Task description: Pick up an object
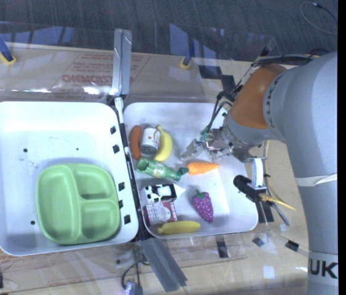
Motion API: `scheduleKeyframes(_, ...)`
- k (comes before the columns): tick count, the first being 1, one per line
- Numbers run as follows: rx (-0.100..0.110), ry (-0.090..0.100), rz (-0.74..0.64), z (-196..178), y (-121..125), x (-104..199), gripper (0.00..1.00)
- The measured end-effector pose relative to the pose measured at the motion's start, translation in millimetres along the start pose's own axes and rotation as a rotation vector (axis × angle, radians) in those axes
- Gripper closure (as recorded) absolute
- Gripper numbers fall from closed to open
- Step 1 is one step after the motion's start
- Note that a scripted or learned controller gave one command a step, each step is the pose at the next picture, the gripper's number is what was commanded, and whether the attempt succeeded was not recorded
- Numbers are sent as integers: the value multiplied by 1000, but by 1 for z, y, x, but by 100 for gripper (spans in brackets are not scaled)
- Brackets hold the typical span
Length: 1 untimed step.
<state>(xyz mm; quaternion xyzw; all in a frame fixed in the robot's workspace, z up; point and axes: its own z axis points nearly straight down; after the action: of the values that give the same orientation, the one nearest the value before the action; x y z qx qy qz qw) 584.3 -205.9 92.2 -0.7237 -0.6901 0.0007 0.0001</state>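
Carrot [201, 168] lies just below the gripper [198, 147], whose fingers are spread apart, holding nothing, above the right bin [234, 217].

**What Is Hard to See**

The gripper [204, 144] is small and blurry, so its fingers are hard to make out. The big grey arm [308, 140] covers the right side of the right bin [179, 112] and runs off the bottom of the picture. The can [150, 140] hides part of the banana [165, 145] and the sausage [136, 141]. The words on the little carton [160, 212] are too small to read. The green bottle [158, 169] is blurry.
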Motion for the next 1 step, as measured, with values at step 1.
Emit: scheduleKeyframes(1,1,1,19,1,-64,6,0)
